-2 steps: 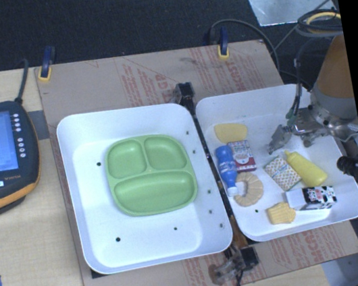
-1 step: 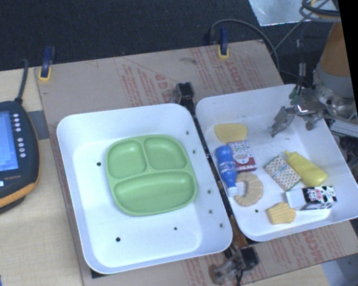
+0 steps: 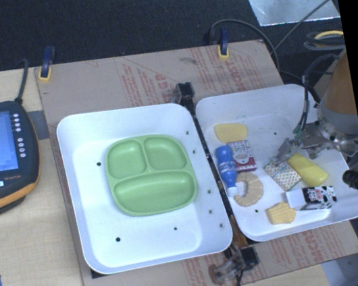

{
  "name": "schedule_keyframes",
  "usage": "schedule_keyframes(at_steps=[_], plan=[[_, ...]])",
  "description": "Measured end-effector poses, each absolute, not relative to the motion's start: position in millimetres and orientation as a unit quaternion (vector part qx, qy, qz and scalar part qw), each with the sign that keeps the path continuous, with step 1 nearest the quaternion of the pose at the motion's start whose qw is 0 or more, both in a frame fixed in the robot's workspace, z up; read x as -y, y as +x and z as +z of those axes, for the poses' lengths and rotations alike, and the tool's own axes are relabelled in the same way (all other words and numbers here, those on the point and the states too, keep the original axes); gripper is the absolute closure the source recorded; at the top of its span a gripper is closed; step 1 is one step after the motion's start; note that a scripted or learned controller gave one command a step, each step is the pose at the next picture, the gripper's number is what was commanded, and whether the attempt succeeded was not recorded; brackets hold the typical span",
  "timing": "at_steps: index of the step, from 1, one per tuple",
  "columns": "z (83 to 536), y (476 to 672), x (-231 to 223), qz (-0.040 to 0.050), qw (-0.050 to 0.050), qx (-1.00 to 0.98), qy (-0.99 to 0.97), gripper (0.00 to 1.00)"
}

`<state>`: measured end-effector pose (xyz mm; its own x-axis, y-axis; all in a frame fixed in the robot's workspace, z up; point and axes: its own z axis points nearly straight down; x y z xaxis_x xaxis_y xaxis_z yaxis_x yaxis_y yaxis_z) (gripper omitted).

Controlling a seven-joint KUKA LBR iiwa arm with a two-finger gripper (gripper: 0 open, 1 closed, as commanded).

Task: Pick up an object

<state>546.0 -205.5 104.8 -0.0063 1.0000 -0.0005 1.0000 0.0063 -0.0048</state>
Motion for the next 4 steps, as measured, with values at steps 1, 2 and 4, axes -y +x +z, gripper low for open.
schedule_keyframes(at_steps=[1,2,4], plan=[[116,546.2,207,0.0024,0.002,0.71,-0.704,1.0],[101,554.2,153,0.0007,0.0,0.71,-0.704,1.0],[192,600.3,77,0.0007,0.001,0.708,-0.706,0.0]])
